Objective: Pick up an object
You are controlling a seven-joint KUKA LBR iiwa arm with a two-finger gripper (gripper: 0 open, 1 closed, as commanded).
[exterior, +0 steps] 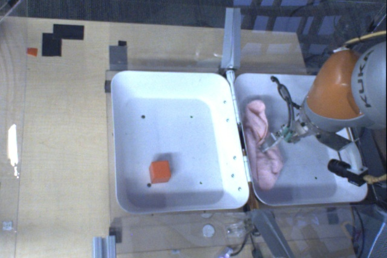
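A long pink soft object [260,141] lies along the left side of the right bin [314,185]. My gripper [270,141] reaches in from the right and its tips are down at the pink object's middle, touching or just over it. An orange cube [160,171] rests in the lower left part of the left bin [175,90].
The arm's orange band and grey body [338,96] hang over the right bin's right half. A metal divider post [232,39] stands between the bins at the back. Black and orange markers [57,39] lie on the wooden bench at far left.
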